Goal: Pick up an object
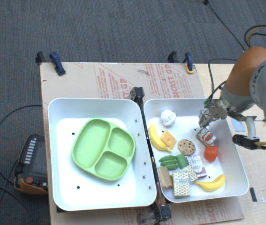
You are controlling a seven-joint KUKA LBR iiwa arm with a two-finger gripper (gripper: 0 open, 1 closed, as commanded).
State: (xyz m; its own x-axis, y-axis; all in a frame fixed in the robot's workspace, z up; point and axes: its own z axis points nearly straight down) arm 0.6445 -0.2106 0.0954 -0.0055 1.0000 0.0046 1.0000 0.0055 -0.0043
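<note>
Right bin as landmark. Gripper over bin's upper right part, just above small can; finger state cannot be told. Can lies tilted, red tomato just below it. Cookie near bin centre; white ball at upper left; banana at lower right. Green tray in left bin.

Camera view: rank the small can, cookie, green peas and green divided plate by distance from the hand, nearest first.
1. Small can: just below the hand, right bin.
2. Cookie: left of the can, mid right bin.
3. Green peas: lower left part of the right bin.
4. Green divided plate: in the left bin, farthest.
</note>
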